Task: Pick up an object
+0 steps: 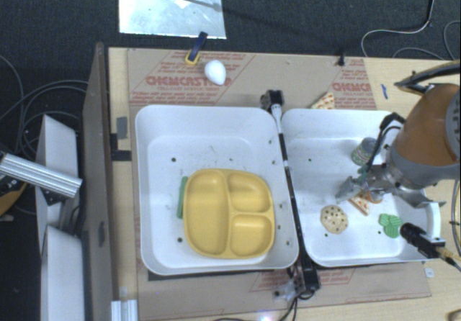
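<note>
- Landmark: right bin (317, 129), one of two white bins side by side on the counter (238, 71).
- Arm (432, 136) comes over the right bin's right edge, orange band above the wrist.
- Hand (367, 186) sits low inside the right bin, near its middle, right over a small orange-and-tan piece (360, 204). Can't tell how far the hand is open or whether it has hold of anything.
- Round speckled cookie (333, 219) lies on the right bin's floor, just beside that piece, toward the front wall.
- Green toy (390, 225) in the right bin's front right corner area.
- Grey object (364, 152) in the right bin, just behind the hand.
- Left of the right bin: left bin (166, 132) holds a yellow divided plate (229, 212).
- White egg (215, 71) on the counter behind the left bin.
</note>
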Available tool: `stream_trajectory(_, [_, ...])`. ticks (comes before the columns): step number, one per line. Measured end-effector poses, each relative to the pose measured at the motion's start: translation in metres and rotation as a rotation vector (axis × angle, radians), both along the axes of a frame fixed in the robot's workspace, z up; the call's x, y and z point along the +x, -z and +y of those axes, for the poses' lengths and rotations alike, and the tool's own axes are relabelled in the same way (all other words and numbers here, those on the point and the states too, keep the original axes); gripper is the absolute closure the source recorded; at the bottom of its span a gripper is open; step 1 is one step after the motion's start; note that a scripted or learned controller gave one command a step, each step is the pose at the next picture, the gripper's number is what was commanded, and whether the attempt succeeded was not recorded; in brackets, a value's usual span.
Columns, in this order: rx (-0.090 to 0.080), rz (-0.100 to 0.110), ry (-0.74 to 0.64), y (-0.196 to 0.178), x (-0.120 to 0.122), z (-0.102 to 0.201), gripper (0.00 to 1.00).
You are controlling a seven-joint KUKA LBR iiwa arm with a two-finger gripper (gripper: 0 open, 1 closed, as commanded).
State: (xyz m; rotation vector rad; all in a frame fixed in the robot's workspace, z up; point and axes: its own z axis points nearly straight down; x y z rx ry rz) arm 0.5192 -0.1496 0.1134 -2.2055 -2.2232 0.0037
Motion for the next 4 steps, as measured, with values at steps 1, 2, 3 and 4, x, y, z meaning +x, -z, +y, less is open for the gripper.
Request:
stream_trajectory(1, [-0.02,-0.035,0.005,0.023,-0.017,0.045,0.0])
stream_trajectory(2, [-0.022,-0.04,0.01,0.01,-0.014,0.041,1.0])
stream_trajectory(3, [-0.02,-0.038,0.009,0.012,-0.015,0.042,0.0])
stream_trajectory(4, [-0.01,-0.018,0.005,0.005,0.057,-0.014,0.0])
